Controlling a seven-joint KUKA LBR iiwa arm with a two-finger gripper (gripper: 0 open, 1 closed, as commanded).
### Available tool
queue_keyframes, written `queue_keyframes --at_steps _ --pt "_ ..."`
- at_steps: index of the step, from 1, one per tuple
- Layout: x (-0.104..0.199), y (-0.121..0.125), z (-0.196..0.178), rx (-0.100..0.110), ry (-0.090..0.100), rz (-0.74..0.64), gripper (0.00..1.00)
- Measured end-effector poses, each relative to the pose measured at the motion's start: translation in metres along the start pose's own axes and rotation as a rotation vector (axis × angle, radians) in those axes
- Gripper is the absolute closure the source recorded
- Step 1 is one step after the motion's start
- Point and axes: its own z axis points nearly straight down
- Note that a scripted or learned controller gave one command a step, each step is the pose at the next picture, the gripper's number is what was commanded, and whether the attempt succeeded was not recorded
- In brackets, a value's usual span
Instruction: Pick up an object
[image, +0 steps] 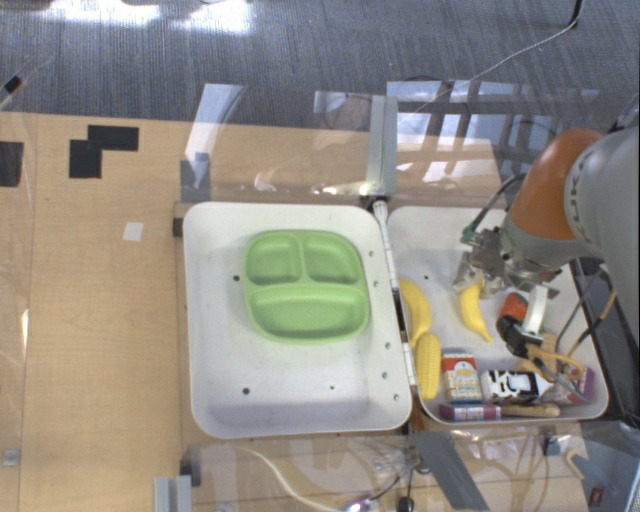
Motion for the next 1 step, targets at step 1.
queue_keyframes --at_steps 1 --pt "0.0527 0.0175 -0.0831 0.014 -0.008 0.011 1.0"
